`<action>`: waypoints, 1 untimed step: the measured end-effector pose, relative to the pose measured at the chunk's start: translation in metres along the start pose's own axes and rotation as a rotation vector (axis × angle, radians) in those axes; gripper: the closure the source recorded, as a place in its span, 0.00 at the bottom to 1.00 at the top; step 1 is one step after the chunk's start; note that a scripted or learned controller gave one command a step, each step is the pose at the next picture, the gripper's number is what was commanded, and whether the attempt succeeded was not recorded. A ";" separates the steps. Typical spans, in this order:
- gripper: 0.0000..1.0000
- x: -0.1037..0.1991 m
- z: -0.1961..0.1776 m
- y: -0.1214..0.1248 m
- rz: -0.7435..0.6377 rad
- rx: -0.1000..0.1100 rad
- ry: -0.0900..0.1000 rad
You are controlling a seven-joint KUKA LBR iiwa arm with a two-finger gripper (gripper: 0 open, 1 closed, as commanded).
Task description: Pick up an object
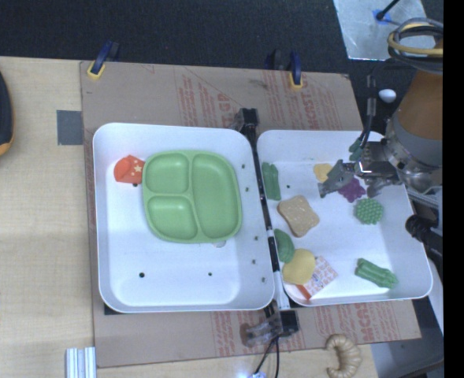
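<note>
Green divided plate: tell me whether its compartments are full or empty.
Empty. The green divided plate in the left bin shows bare green in all three compartments; the orange toy lies beside it, outside its rim.

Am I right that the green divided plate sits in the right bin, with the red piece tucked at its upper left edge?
Not quite. In the camera view, the green divided plate sits in the left bin, not the right one. The red piece does lie at its upper left edge, as you said.

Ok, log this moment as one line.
gripper over right bin | beside purple toy | nothing seen held | green plate left bin
</note>
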State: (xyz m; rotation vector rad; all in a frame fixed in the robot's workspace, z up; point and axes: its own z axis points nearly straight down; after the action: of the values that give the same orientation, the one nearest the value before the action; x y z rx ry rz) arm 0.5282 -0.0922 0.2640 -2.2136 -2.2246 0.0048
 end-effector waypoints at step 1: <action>0.00 -0.001 0.157 0.047 -0.003 0.011 0.000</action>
State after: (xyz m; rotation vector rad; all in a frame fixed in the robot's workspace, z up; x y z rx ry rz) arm 0.5749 -0.0929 0.1070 -2.2052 -2.2220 0.0160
